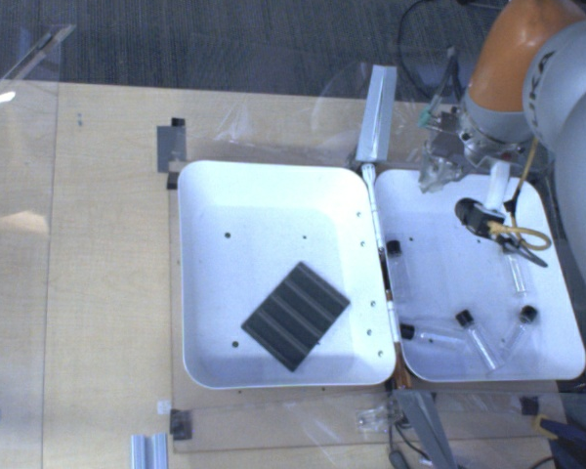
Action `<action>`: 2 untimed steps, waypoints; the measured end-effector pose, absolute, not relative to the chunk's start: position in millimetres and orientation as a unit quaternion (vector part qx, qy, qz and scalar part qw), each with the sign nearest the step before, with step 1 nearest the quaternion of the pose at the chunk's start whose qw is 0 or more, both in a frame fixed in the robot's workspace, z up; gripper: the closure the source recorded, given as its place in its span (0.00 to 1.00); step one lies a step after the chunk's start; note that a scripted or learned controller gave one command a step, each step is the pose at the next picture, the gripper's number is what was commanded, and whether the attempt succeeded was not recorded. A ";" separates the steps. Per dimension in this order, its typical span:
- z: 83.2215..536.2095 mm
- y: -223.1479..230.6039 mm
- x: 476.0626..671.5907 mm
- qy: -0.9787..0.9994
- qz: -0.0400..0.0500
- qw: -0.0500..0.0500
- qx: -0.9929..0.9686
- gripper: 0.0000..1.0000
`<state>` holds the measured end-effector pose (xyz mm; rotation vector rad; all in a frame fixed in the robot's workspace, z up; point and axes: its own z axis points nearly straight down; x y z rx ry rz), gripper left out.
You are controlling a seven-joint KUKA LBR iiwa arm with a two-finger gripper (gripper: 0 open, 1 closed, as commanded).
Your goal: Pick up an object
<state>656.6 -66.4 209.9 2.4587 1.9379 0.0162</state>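
- Hanging over the far left corner of the right bin (439,272), the gripper (438,172) ends the grey arm (571,86), which comes in from the right with its orange band (503,47) above the wrist.
- Whether the jaws are spread or pressed together cannot be told from this slant.
- A dark ribbed block (296,316) lies flat and askew in the left bin (234,203), towards its near right corner and well apart from the gripper.
- Small clear tubes lie on the right bin's floor: one (435,335) by the near left corner, one (481,349) beside it along the near edge, and one (519,277) towards the right edge.
- Small black pieces sit among them: one (394,249) against the left edge and two (462,318) (527,313) nearer the near edge.
- A grey metal bar (376,115) lies on the bench beyond the seam between the bins.
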 end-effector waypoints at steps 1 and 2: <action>149.1 -96.0 669.7 0.546 0.001 0.001 0.838 1.00; 161.5 -94.0 671.5 0.550 0.003 0.003 0.835 1.00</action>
